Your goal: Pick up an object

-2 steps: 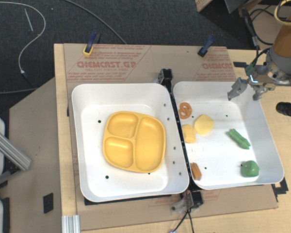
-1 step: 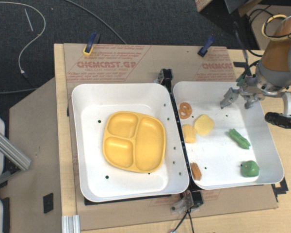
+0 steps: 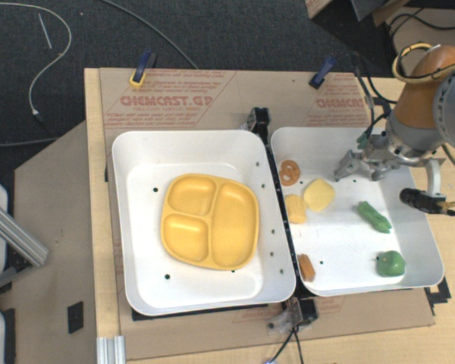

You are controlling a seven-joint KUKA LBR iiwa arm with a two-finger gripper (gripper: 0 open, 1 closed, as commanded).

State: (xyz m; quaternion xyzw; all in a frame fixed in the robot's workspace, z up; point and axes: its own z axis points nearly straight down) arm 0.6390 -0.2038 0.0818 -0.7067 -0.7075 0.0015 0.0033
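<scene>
Gripper [image 3: 362,165] fingers are seen spread apart above the upper part of the right bin [image 3: 425,233], with nothing held between them. The left bin [image 3: 136,203] is occupied by a yellow divided plate [image 3: 210,221], set near its middle. In the right bin, a pale yellow piece [image 3: 318,195] is found just below and left of the gripper, touching a small yellow-orange block [image 3: 295,208]. A green elongated item [image 3: 373,216] lies toward the right side, and a green pepper [image 3: 390,263] near the lower right corner. A brown pretzel [image 3: 290,172] rests by the left wall, and a small orange piece [image 3: 305,267] lower down.
</scene>
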